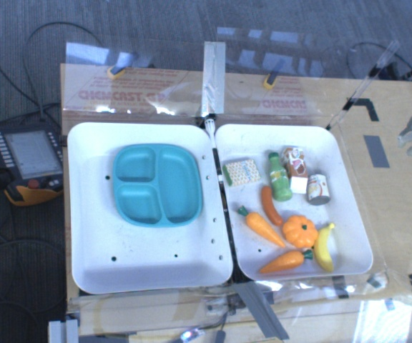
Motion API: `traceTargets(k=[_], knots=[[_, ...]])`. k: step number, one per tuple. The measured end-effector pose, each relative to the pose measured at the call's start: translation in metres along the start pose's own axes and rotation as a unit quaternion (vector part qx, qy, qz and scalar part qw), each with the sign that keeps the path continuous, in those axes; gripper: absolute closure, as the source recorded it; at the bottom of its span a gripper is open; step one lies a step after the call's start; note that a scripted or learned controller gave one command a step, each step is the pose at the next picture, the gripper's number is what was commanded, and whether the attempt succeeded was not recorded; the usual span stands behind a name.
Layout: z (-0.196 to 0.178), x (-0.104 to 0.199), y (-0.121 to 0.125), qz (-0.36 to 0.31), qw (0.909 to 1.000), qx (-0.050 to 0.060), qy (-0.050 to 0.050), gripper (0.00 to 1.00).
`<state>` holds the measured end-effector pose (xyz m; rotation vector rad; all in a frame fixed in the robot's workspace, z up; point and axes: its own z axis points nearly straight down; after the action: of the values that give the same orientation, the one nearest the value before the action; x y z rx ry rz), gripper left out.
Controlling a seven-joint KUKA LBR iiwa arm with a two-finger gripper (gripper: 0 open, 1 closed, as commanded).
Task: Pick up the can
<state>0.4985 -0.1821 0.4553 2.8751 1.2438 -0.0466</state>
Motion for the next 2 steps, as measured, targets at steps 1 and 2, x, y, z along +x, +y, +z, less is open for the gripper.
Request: traceTargets(k=[1,2], knots=[[-0.0073,0.0012,0.0018,-0.002,1.0,0.001,-0.004,1.0],[-0.0146,0.0023,0.0036,-0.003,1.0,0.002,-0.008,1.0]])
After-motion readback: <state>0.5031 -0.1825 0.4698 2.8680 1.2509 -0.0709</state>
